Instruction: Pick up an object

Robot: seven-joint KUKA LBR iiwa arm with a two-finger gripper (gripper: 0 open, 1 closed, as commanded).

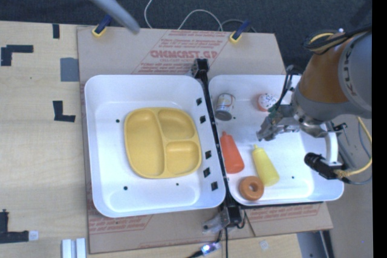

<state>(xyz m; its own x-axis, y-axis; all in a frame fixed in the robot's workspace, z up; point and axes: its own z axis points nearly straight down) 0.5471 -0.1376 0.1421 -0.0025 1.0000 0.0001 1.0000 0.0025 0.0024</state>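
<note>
My tool (266, 132) hangs low in the right bin (302, 190), just above the yellow bottle (265, 166); whether it is wide or narrow I cannot tell. Carrot (231, 153) and donut (251, 188) lie lower left, can (224, 106) and ball (265, 101) upper left.
</note>
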